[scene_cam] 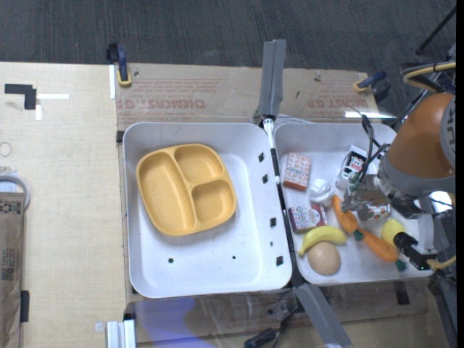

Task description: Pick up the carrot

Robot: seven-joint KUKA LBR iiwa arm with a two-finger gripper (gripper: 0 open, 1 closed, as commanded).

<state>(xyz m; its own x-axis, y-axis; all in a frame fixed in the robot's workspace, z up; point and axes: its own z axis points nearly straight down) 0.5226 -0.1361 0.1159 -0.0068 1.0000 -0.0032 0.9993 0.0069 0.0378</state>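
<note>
An orange carrot point(379, 246) with a green end lies in the right bin point(341, 132) near its front right corner. A second orange carrot-like piece point(344, 215) lies just left of it, beside the banana. My gripper point(360, 196) hangs low over the middle of the right bin, right above the upper end of that second piece. The grey wrist and the arm's orange band point(428, 138) cover what lies behind it. I cannot make out anything held in the gripper.
The right bin also holds a banana point(322, 236), a beige ball point(324, 259), a small printed box point(296, 171), a red packet point(304, 217), a white bottle point(320, 189), a black-and-white carton point(353, 165) and a yellow fruit point(392, 230). A yellow divided plate point(187, 188) lies in the left bin point(210, 263).
</note>
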